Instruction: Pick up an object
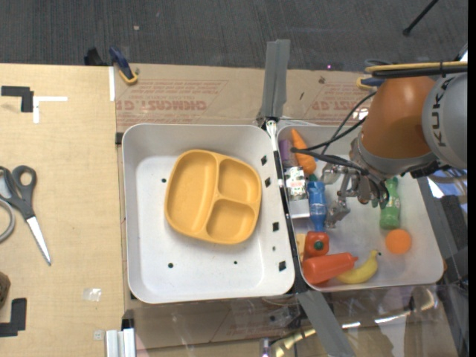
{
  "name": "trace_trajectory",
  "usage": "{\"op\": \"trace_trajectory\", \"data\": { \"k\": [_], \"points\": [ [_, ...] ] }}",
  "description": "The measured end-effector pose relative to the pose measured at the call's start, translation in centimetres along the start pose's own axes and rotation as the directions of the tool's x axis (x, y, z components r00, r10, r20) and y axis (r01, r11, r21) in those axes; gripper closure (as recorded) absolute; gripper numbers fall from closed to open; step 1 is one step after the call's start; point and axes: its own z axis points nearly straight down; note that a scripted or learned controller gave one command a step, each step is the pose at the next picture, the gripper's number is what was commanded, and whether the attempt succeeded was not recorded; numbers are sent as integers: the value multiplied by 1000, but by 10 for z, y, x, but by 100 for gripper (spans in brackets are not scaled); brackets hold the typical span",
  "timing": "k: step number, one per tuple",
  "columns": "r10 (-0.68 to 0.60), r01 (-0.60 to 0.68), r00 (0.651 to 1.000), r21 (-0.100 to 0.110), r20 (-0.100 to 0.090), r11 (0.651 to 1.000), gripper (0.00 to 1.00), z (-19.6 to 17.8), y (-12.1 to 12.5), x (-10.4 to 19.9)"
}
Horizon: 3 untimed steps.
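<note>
My gripper [351, 199] hangs over the middle of the right bin [416, 274], open with nothing between its fingers. Just left of it lies a blue bottle [316, 204], and to its right stands a green bottle [390, 211]. An orange ball [399, 242] rests below the green bottle. A yellow banana [361, 270] and a red pepper [328, 267] lie along the bin's front wall, with a small red and green fruit [316, 242] above the pepper. A carrot [299, 146] lies at the bin's back left, partly under cables.
The left bin [141, 274] holds a yellow divided plate [213, 196]. A white and green packet [295, 182] sits by the wall between the bins. Scissors [26, 207] lie on the bench at far left. The arm's orange band [398, 125] overhangs the right bin's back.
</note>
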Motion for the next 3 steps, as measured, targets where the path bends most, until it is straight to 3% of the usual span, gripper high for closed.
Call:
{"op": "trace_trajectory", "data": {
  "k": [1,2,3],
  "points": [
    [103,-103,995,6,-3,995,0,0,-1,-19],
    [208,-208,978,4,-3,978,0,0,-3,-15],
    [164,-164,986,5,-1,986,0,0,-2,-31]
  ]
}}
